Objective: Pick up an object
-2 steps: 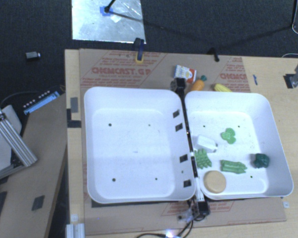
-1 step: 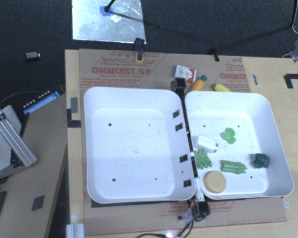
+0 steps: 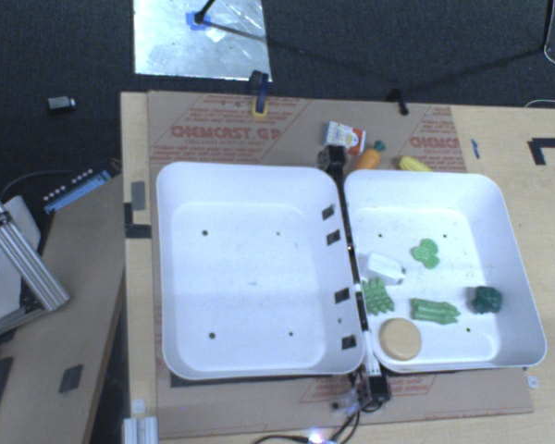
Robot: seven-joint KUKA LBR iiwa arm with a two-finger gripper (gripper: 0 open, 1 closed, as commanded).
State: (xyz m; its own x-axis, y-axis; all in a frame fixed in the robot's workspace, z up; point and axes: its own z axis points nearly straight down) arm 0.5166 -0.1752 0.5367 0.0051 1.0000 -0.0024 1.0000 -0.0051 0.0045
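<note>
White right-hand bin point(image 3: 509, 239) carries every candidate: tan disc point(image 3: 400, 339) at 6 o'clock, dark green block point(image 3: 487, 299) at 4, light green piece point(image 3: 425, 252) near centre. I cannot tell the end effector's state. My concern: items crowding the divider wall could block a finger and spoil the grasp.

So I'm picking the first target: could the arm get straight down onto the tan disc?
Probably yes. The tan disc lies flat in the right bin, nothing on top. It sits near the front wall, and a green piece lies close behind, so finger room may be tight.
</note>
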